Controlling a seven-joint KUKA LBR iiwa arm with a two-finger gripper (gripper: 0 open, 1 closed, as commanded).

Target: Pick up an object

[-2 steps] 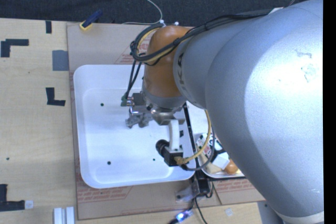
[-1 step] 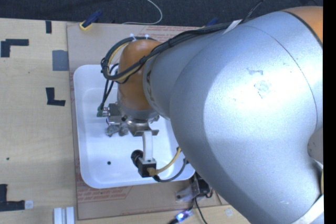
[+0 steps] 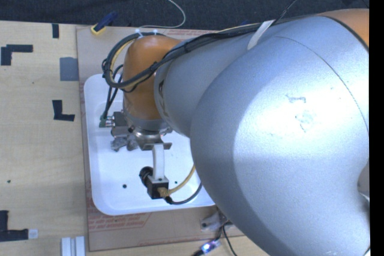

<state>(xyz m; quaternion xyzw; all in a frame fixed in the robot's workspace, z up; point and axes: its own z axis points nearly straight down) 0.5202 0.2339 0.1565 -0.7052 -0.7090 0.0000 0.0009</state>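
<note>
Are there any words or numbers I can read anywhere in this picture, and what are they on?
None can be read.
The strip under the white bin carries reddish print, too blurred to read.
The black marks on the bench are shapes, not letters.

— What do I see of the arm [image 3: 282, 129]?
— Smooth grey shell, satin sheen, orange band [image 3: 144, 78] glossy.
— And below it?
— I see a smooth white plastic bin [image 3: 105, 189] on a matt, pale wood bench [image 3: 36, 159].
</note>
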